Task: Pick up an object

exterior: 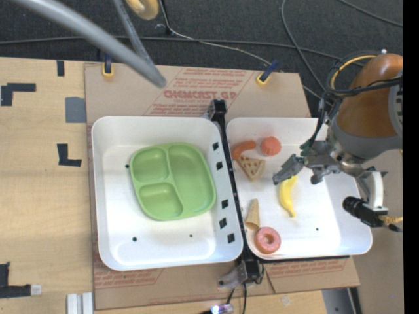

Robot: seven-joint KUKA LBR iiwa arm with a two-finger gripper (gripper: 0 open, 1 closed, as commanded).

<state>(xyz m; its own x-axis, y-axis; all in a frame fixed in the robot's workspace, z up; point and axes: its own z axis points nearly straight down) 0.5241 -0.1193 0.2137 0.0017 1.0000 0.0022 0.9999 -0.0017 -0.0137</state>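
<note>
Hovering over the right bin (340, 234), the gripper (302, 171) sits at the end of the grey arm (366, 120) with its orange band, reaching in from 3 o'clock. Fingers are spread apart, one dark finger (288, 169) angled toward 8 o'clock, the other toward 5 o'clock; nothing between them. The toy banana (287, 196) lies just below the gripper at its 6 o'clock, close to the left finger's tip, contact unclear, lying flat on the bin floor.

Other items in the right bin: pink donut (267, 239) at the bin's 7 o'clock near the front wall; waffle cone (253, 212) just at the donut's 11 o'clock, beside the divider; pizza slice (251, 167) at the bin's 10 o'clock; an orange-red curved piece (241, 149) touching the pizza slice at its 12 o'clock; a red strawberry-like toy (270, 146) just beside it at 3 o'clock.

Left bin (108, 241) holds a green divided plate (173, 180), three compartments, slightly rotated, lying flat near the bin's centre.

Both bins rest on a cardboard sheet (196, 87) on the bench. Black cables (314, 25) run at 1 o'clock behind the bins.
</note>
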